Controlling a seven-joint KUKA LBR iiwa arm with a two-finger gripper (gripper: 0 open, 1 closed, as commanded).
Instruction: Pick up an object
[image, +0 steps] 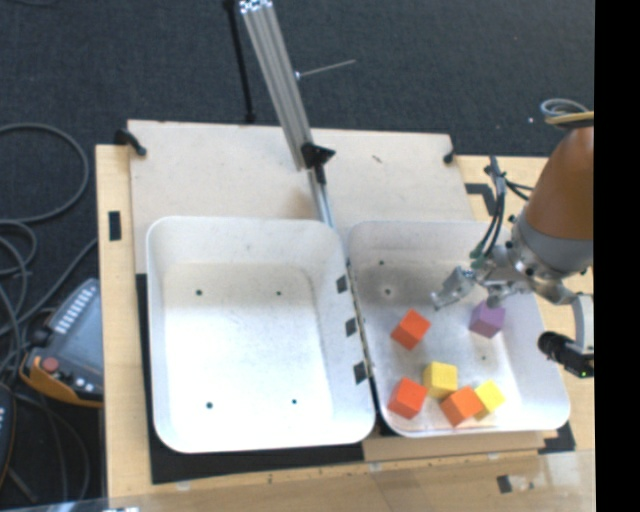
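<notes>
Poised at the right of the frame, the hand (487, 288) is seen just above a purple cube (487, 320) in the right bin (400, 250); its opening cannot be told, and nothing appears held. A centred, vertical descent is advised, clear of the orange cube (410, 329).

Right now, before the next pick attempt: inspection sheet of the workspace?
Surface: bench bears two white bins, left bin and right bin, side by side.
Job's things: in the right bin, purple block, three orange blocks, two yellow blocks.
Clutter: nothing seen.
Gripper: gripper low over the right bin, just above the purple block in the image; grasp cannot be told.
Cables: loose cables on the floor at left; wires along the arm.
Surroundings: metal rail slanting down to the bins; pendant at left.
</notes>
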